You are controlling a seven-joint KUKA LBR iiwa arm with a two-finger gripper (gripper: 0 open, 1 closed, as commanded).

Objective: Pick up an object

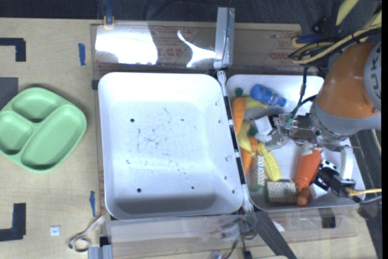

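The right bin (285, 79) holds several toy foods: an orange carrot (238, 112) at its left wall, a blue bottle (267, 95) at the back, a yellow corn cob (270, 165), a second orange carrot (307, 170) and a speckled block (280, 191) at the front. My gripper (280, 133) hangs low over the middle of this bin, just above the corn and left of the second carrot. The grey and orange arm (351, 94) covers the bin's right part. I cannot make out anything between the fingers.
The left bin (163, 136) shows bare white floor with faint marks. A green divided plate (39, 127) lies on the bench at far left. A clear plastic wall (157, 39) stands behind the left bin. Cables (327, 45) run at back right.
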